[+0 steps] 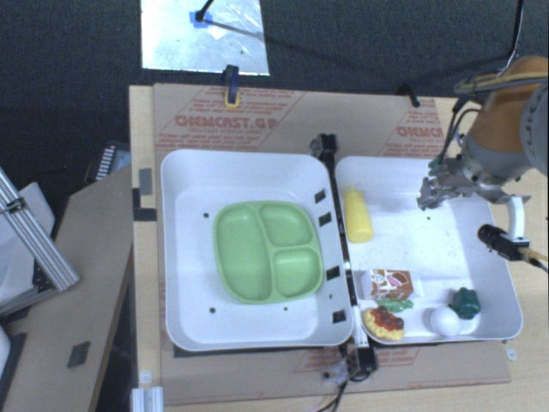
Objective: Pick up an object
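The right bin (403,172) holds a yellow bottle (358,215) lying along its left wall. Near the front sit a small printed packet (392,286), a red and yellow toy food piece (383,322), a white ball (444,321) and a dark green toy (466,302). My gripper (429,197) hangs over the right bin's far right part, above bare floor and well right of the bottle. Nothing shows between its fingers.
The left bin (189,187) carries a green divided plate (264,251). A black clamp (326,147) sits at the rim where the bins meet. A black fixture (503,240) juts over the right bin's right wall. Brown cardboard (257,114) lies under both bins.
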Motion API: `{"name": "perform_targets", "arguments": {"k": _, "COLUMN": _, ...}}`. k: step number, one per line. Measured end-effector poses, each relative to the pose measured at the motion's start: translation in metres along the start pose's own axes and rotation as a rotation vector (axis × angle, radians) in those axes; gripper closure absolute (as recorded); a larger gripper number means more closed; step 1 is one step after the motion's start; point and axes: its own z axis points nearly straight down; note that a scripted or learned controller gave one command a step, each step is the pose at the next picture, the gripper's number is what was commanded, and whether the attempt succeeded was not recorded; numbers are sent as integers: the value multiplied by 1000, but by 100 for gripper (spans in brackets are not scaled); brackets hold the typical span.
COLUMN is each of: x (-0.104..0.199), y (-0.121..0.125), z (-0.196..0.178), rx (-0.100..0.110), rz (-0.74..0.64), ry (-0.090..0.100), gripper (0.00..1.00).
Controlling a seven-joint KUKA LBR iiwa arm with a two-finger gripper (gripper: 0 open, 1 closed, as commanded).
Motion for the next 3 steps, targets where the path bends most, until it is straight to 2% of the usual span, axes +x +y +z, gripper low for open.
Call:
{"name": "perform_targets", "arguments": {"k": 1, "x": -1, "y": 10, "z": -48, "rx": -1, "rz": -1, "ry": -1, "gripper": 100}}
{"name": "perform_targets", "arguments": {"k": 2, "x": -1, "y": 12, "z": -62, "rx": 1, "rz": -1, "ry": 0, "gripper": 100}}
{"name": "perform_targets", "arguments": {"k": 3, "x": 48, "y": 9, "z": -58, "rx": 4, "rz": -4, "ry": 3, "gripper": 100}}
